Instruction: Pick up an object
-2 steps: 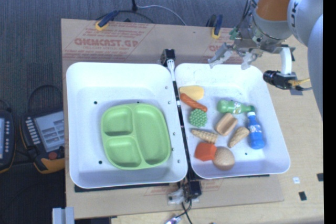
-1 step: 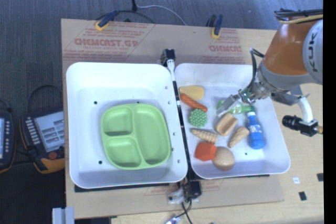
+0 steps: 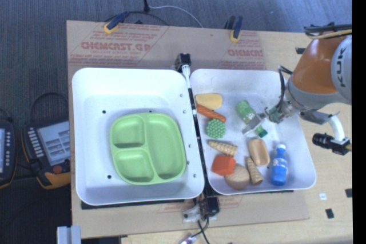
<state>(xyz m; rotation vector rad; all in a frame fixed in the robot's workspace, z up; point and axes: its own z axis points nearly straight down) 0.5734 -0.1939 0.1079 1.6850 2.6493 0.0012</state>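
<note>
Green is the colour that matters here: a small green can lies on its side in the right bin, just to the image-left of the pincer. The can's long axis runs slantwise, from upper left to lower right in the camera view, so its lower end points toward the pincer tips. The pincer hangs low over the bin floor, its grey fingers reaching down and leftward from the wrist below the orange band, and a small green bit sits right at them. Whether the fingers are spread or closed I cannot tell, and I see nothing clearly between them. The can looks like the nearest thing to take, and I judge that a short shift up and left would bring the pincer across its narrow width.

Counted in the right bin: one green can, one yellow piece, one carrot, one round green piece with dots, one corn cob, one red piece, one tan lump, one bread-like roll, one cone, one blue bottle. The left bin holds one green divided tray with three compartments. Two bins stand side by side on the table, and one arm serves both.
</note>
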